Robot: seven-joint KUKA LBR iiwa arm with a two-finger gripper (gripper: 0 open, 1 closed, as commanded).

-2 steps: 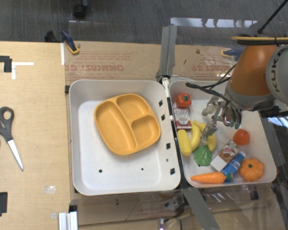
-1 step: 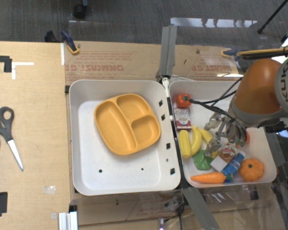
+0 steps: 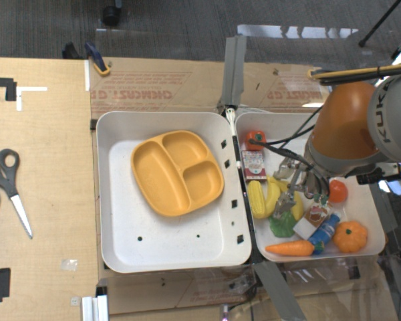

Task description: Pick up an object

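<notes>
The right bin (image 3: 371,202) holds several toy foods. There is a red tomato-like piece (image 3: 256,138), a red and white packet (image 3: 254,164), a yellow corn-like piece (image 3: 257,199), a green piece (image 3: 281,226), a carrot (image 3: 291,248), a small orange pumpkin (image 3: 351,237), a red ball (image 3: 337,191) and a blue and white bottle (image 3: 325,231). My gripper (image 3: 289,198) hangs low over the middle of this bin, right above the yellow and green pieces. Its body hides what lies directly under it.
The left bin (image 3: 113,199) holds a yellow divided plate (image 3: 178,171). A grey divider post (image 3: 232,72) stands at the far edge between the bins. Scissors (image 3: 12,189) lie on the wooden bench to the left. Cables run from the wrist across the right bin.
</notes>
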